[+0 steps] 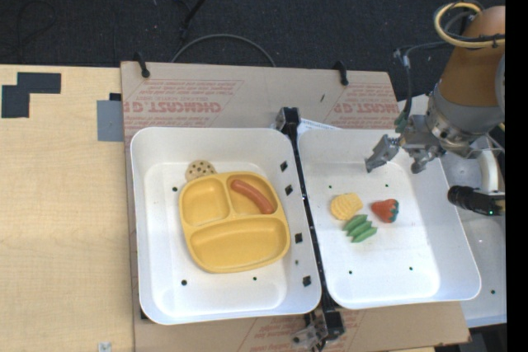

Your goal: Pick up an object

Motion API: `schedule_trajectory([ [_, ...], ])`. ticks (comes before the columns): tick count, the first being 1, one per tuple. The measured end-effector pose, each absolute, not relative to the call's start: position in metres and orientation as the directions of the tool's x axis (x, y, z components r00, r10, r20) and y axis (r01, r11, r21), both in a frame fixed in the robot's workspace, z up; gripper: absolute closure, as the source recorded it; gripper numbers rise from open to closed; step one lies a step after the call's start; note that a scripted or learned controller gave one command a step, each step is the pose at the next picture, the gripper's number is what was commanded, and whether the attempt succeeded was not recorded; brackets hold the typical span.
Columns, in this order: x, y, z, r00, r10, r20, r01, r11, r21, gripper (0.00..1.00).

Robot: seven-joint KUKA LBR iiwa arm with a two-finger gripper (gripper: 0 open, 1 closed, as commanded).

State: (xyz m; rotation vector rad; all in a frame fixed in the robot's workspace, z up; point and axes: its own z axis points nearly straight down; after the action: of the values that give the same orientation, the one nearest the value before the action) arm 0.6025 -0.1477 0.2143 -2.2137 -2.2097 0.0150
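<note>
With its fingers spread apart, the claw (401,154) should drop squarely over the red strawberry toy (384,210) just below it before closing.

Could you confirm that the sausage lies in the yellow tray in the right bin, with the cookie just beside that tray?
Not quite: in the camera view, the sausage lies in the yellow tray in the left bin, not the right. The cookie does sit just beside that tray.
</note>
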Motion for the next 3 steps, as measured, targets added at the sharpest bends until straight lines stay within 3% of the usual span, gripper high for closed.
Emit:
schedule_trajectory([
  [1, 0.605, -0.148, 0.222, 0.000, 1.000, 0.001, 1.000, 0.000, -0.003, 0.00],
  [2, 0.602, -0.145, 0.158, 0.000, 1.000, 0.002, 1.000, 0.000, -0.009, 0.00],
  [3, 0.594, -0.144, 0.102, 0.002, 1.000, 0.001, 1.000, -0.002, 0.002, 0.00],
])
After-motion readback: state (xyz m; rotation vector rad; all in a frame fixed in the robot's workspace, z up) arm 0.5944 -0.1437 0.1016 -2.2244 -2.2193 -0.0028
